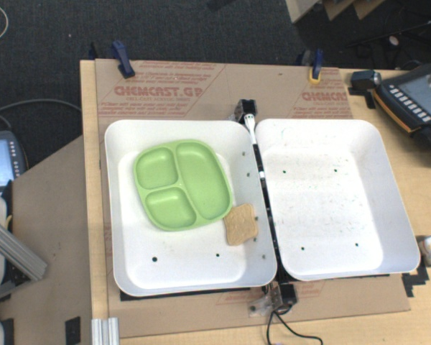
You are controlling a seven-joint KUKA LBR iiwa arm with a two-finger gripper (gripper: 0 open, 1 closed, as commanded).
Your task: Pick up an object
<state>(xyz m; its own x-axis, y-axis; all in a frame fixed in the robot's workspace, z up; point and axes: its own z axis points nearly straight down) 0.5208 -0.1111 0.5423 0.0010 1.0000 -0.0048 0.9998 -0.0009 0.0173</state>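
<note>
Two white bins sit side by side on a brown board (201, 85) w/ red print. A thin black strip (259, 182) runs btwn them.

Left bin (129, 257): holds a green tray (183, 185) w/ 3 compartments, one long on its right and two smaller on its left, all bare. The tray lies flat, turned a bit off the bin's axis, and sits in the bin's upper-middle part. A tan pad (241, 225), roughly square w/ a rough top, lies flat just beside the tray's lower-right corner. It looks to touch the tray's rim or nearly so; can't tell which. The pad is close to the bin's right wall, i.e. the side next to the strip.

Right bin (388, 192): white floor w/ fine dark specks and a few small dark dots.

Claw: state can't be told, nor how the pad or tray lie rel. to it.

Around the bins: a blue clamp (122, 59) grips the board's far edge at left, and a 2nd clamp (316, 67) w/ a yellow tip grips it at right. A dark pendant (409, 103) w/ keys rests past the right bin's far corner. Black cables (281, 320) trail off the board's near edge.
</note>
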